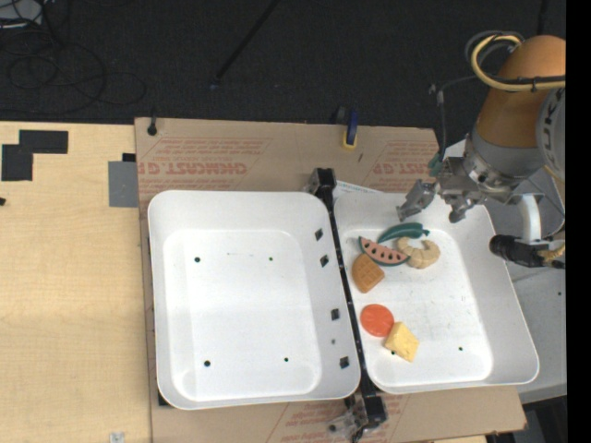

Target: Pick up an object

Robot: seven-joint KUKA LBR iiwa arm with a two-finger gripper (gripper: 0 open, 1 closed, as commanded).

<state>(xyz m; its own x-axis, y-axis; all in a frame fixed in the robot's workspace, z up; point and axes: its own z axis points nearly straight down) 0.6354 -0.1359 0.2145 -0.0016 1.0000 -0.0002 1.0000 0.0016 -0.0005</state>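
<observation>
My gripper [434, 206] hangs over the back of the right bin [499, 340], open, its two grey fingers spread with nothing between them. Just below it lie a teal curved piece [403, 233], a watermelon slice [382, 251] and a beige lumpy piece [424, 254]. A brown waffle-like piece [367, 273] sits to their left. Nearer the front lie a red disc [376, 319] and a yellow cheese wedge [402, 341].
The left bin [235, 298] stands beside the right one, with a black divider [337, 284] between them. Cardboard [249, 150] lies under both bins. A blue clamp [350, 129] grips the cardboard's back edge.
</observation>
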